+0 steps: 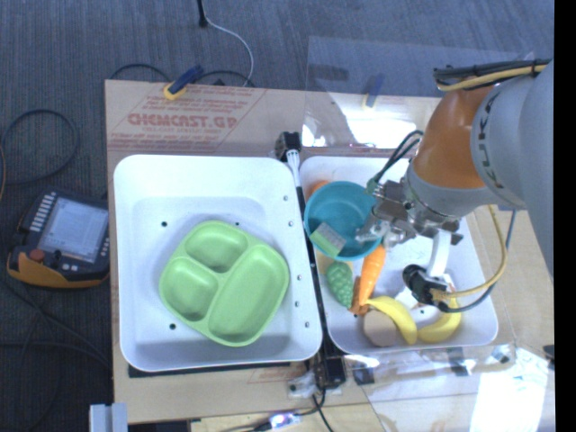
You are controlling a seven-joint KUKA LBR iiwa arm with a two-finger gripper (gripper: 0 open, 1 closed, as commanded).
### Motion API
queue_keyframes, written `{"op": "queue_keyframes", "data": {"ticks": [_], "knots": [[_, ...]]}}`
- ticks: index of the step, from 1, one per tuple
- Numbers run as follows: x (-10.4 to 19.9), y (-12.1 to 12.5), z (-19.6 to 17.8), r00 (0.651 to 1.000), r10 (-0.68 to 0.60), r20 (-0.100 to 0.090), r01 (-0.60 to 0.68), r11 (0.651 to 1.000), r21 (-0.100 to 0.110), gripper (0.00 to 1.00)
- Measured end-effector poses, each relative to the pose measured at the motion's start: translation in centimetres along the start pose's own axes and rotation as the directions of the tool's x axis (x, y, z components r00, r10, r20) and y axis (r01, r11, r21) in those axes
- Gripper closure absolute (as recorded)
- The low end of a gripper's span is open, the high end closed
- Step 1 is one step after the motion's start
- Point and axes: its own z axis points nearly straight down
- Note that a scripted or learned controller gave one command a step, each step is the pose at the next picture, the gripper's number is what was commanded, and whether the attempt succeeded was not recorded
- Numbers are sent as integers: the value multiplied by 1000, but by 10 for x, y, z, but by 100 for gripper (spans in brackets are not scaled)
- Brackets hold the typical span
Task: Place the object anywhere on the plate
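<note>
The end effector [382,228], grip state unclear, hovers by a slim orange carrot [369,277] beside the teal bowl [337,214].

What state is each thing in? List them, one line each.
Green three-compartment plastic plate: flat in the left bin, nothing on it.
Teal plastic cup: tipped on its side, opening facing up-right, in the right bin.
Orange toy carrot: lying beside the cup.
Yellow toy banana: lying at the bin's near edge.
Hand: over the cup and carrot.
</note>
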Motion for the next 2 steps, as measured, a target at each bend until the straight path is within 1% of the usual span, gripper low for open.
{"op": "queue_keyframes", "data": {"ticks": [1,2], "knots": [[100,-50,-41,996,-88,-7,88,996,4,100],[96,-49,-40,997,-80,-3,80,997,5,0]]}}
